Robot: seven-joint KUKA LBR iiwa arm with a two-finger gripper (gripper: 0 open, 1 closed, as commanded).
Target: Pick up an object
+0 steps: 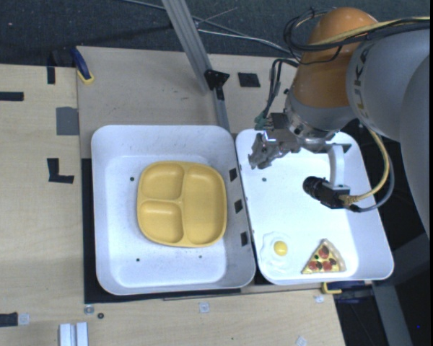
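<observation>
One fried egg [277,250] and one pizza slice [324,258] lie side by side at the right bin's [361,186] near edge, apart from each other; the bin floor behind them is open. One yellow plate [181,202] sits mid left bin [115,193]. The gripper [262,153] hangs over the right bin's far-left corner, grasping nothing; whether its fingers are spread, I cannot tell.

Even, bright overhead light; mild glare on the white bins [166,139], slightly soft focus throughout.

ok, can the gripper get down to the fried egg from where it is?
Probably yes. The gripper hangs over the top-left of the right bin; the fried egg lies flat near the bin's lower-left corner, nothing between them. The pizza slice sits beside it, apart.
</observation>
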